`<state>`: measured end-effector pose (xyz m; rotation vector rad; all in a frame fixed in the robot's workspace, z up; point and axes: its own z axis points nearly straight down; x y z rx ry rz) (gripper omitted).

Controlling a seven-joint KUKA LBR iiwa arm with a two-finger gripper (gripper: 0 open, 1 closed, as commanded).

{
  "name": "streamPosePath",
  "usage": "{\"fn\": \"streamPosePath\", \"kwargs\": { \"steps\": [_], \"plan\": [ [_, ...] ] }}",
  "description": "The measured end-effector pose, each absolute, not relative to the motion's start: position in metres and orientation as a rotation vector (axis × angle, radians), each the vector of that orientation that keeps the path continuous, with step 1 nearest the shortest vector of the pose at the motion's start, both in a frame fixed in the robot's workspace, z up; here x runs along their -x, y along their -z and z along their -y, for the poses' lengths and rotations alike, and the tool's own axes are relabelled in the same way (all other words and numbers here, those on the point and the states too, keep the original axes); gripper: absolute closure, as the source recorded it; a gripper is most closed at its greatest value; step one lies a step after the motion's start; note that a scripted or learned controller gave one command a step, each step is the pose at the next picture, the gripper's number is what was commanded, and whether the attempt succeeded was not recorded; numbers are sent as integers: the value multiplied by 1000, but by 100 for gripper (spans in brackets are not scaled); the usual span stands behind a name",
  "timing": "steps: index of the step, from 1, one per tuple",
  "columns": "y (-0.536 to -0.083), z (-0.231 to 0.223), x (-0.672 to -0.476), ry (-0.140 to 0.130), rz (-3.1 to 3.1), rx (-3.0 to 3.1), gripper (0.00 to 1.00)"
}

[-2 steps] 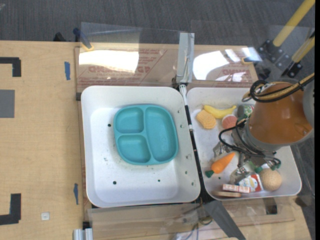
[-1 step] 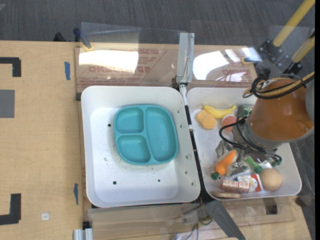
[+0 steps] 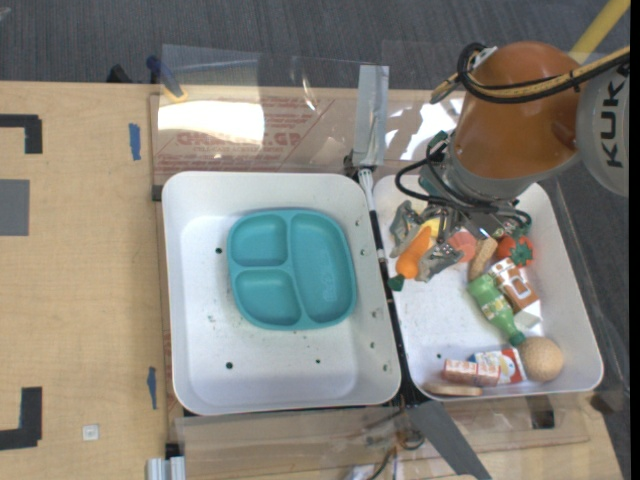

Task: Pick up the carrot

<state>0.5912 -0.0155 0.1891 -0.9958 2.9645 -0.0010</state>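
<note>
The gripper is hanging low over the right bin, and whether it is clenched or released, I cannot tell. The carrot is lying just beside it at the bin's left edge, tangled among crumpled wrappers, apparently not lifted. So the grasp and the raise are looking undone. The teal divided plate is sitting apart in the left bin.

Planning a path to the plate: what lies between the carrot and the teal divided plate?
In the camera view, the two bins' adjoining rims lie between the carrot and the teal plate; otherwise bare white bin floor.
</note>
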Motion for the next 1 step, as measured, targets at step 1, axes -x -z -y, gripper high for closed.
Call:
{"fn": "streamPosePath", "kwargs": {
  "steps": [1],
  "plan": [
    [-222, 18, -489, 0, -2959, 1040, 100]
  ]
}}
